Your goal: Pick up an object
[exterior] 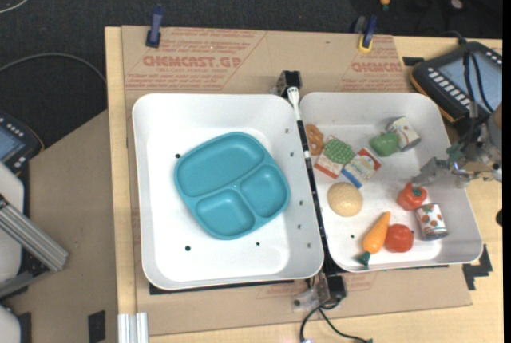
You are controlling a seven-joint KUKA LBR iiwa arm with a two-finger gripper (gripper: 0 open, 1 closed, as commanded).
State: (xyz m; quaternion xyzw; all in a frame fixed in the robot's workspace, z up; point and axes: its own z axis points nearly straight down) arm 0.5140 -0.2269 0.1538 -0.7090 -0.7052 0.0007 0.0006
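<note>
We see the gripper at the right side of the right bin, just above the tomato. We cannot tell its state, because it is small and blurred here. The risk, in our judgement, is crowding: the can lies just beside the tomato and the bin wall is near, so a descent could push things aside or catch nothing. The tomato lies just below-left of the gripper.
</note>
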